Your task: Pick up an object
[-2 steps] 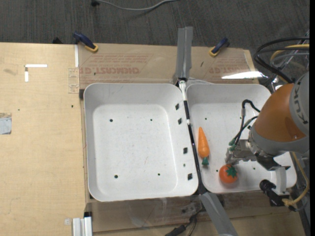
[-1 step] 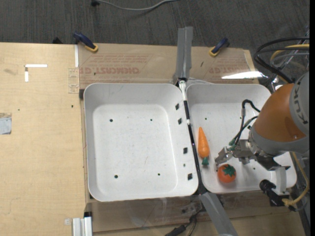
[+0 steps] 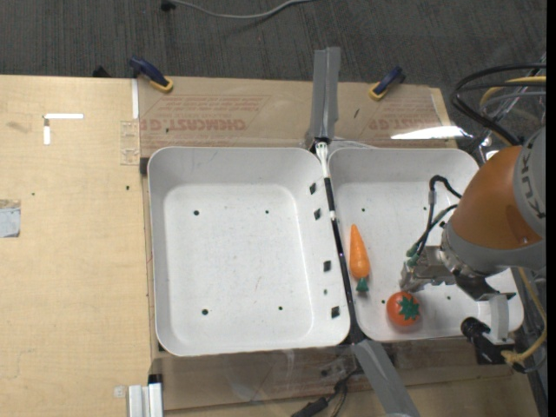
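Cardboard sheet (image 3: 261, 111) behind the bins has red printing, upside down from this view; not legible enough to read for sure. Two blue-and-orange clamps (image 3: 149, 72) pin it to the counter (image 3: 69, 233). Right bin (image 3: 391, 168): toy carrot (image 3: 358, 254) lies near the divider, toy tomato (image 3: 404, 310) by the front wall. Gripper (image 3: 423, 272) sits low just above the tomato, to the right of the carrot; jaws state: can't tell, wrist and cables block it. Left bin (image 3: 165, 233) beside it.

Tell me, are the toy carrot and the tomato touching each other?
Apart. The camera view shows white bin floor between the carrot and the tomato.
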`<state>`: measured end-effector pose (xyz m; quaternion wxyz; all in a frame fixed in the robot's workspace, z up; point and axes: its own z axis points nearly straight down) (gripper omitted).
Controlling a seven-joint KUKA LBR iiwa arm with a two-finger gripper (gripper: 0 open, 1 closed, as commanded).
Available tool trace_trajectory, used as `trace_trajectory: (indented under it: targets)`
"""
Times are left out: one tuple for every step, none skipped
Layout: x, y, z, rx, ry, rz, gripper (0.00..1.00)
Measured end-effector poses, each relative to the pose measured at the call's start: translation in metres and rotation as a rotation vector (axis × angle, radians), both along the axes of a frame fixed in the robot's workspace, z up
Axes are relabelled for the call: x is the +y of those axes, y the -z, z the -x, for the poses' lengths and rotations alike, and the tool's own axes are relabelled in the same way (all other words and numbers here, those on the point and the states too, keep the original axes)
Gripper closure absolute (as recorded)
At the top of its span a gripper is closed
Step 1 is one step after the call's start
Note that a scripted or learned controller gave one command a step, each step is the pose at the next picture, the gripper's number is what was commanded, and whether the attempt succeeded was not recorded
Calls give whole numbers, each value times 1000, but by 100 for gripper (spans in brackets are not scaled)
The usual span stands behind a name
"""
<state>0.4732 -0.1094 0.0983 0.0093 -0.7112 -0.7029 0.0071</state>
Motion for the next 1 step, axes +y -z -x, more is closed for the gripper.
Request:
trace_trajectory:
  targets:
    - [0,0,0,0,0,0,0]
